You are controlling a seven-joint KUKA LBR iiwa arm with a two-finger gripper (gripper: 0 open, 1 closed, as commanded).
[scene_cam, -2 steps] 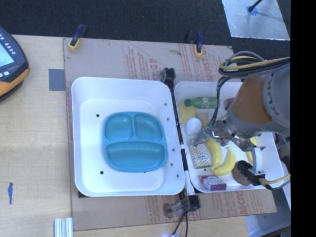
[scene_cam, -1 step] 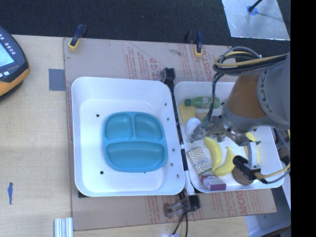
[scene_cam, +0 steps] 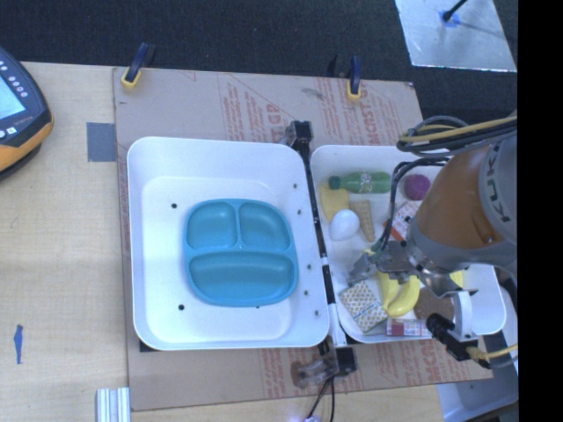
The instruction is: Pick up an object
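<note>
At the near edge of the right bin, a small patterned packet and a red-and-white box are seen, with a banana just beside them. The claw is lowered over this clutter, but its state cannot be told, since the wrist hides it. Further back lie a white egg-shaped object, a yellow block, a green bottle and a purple ball.

A grasp could be spoiled by the crowding: 2 things might be pinched together, or the banana might be nudged aside. Little open room is left near the wall between the 2 bins. The left bin, holding a blue divided plate, offers wide bare margins on the counter.
</note>
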